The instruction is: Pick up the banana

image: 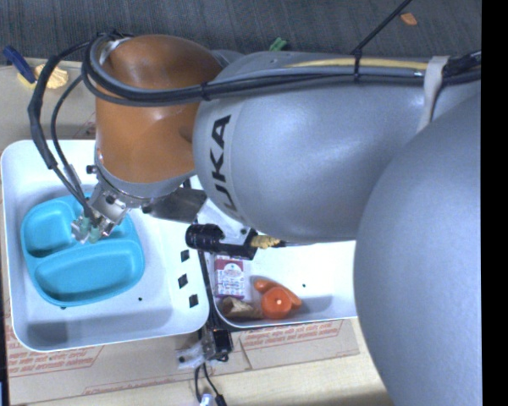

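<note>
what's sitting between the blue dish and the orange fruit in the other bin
In the camera view, between the blue dish and the orange fruit lie the bins' adjoining white rims and a small red-and-white packet.

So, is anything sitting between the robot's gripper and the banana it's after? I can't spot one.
I can't tell where the banana is, so I can't judge that. The gripper hangs over the blue dish in the left bin, and the arm covers most of the right bin, where a carton and an orange thing show.
</note>
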Available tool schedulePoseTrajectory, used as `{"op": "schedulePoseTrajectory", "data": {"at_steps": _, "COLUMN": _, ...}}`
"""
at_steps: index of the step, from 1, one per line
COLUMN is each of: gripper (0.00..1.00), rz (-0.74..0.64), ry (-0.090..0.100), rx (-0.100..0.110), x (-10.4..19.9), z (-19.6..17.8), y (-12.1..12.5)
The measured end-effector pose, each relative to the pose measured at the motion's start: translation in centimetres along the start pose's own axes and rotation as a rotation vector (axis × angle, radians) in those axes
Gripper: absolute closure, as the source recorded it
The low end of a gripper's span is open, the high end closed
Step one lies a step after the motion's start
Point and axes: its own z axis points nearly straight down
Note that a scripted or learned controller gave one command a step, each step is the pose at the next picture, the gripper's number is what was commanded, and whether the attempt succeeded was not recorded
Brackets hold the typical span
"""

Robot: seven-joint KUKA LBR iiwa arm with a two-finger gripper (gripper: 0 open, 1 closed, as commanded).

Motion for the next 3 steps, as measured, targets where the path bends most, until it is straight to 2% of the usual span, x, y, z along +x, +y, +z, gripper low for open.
{"op": "schedulePoseTrajectory", "data": {"at_steps": 1, "gripper": 1.0, "rz": 0.496, "ry": 0.003, "rx": 0.001, "x": -2.1, "z": 6.0, "y": -5.5}}
{"op": "schedulePoseTrajectory", "data": {"at_steps": 2, "gripper": 1.0, "rz": 0.713, "ry": 0.003, "rx": 0.0, "x": 0.9, "z": 4.1, "y": -1.9}}
{"op": "schedulePoseTrajectory", "data": {"at_steps": 3, "gripper": 1.0, "rz": 0.929, "ry": 0.005, "rx": 0.002, "x": -2.4, "z": 6.5, "y": -5.9}}
